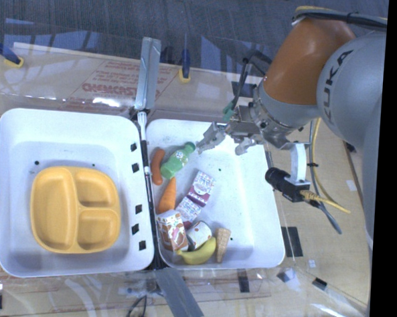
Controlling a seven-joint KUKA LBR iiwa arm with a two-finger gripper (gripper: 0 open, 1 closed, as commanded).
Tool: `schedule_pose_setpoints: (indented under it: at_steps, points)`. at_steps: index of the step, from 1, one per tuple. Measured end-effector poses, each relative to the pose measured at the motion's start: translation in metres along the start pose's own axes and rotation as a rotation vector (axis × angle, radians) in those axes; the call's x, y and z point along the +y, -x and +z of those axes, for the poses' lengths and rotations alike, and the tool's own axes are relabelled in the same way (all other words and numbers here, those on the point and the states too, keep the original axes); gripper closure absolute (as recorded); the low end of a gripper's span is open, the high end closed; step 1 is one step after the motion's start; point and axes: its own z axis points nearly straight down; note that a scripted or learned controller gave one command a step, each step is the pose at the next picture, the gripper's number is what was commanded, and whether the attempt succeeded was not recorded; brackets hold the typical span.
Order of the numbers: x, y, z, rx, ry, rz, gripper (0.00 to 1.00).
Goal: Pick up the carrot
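- The end effector (pixel 228 139) hangs over the upper part of the right bin (pixel 255 211), below the arm's orange band (pixel 302 57) and grey wrist.
- Two light metal fingers (pixel 210 138) show, spread apart, one reaching left toward the green bottle and one shorter, pointing down over bare bin floor.
- The end effector stands open, with nothing between the fingers; the left fingertip lies just beside the cap end of the green bottle (pixel 177 159), and whether it touches cannot be told from this slant.
- The carrot (pixel 168 195) lies in the right bin near its left wall, pointed end upward, apart from the end effector.
- Just above the carrot lies a reddish sausage-shaped thing (pixel 157 166), along the same wall and beside the green bottle.
- To the carrot's right are two small cartons (pixel 197 194) with red and white print, lying at a slant.
- Below the carrot sits a brown printed packet (pixel 172 230), with a round red and white thing (pixel 198 234) beside it, a banana (pixel 200 252) curved along the bin's lower edge, and a pale biscuit-like piece (pixel 221 244) to the right.
- The left bin (pixel 18 143) holds a yellow divided tray (pixel 75 208) with three compartments.
- Both bins rest on the desk (pixel 327 249), which is covered with clear sheeting and black tape marks.
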Motion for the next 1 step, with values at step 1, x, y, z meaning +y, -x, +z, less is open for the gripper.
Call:
schedule_pose_setpoints:
  at_steps: [1]
  points:
    - [-0.0261,-0.0470,0.0920,0.000,-0.001,-0.091,0.00]
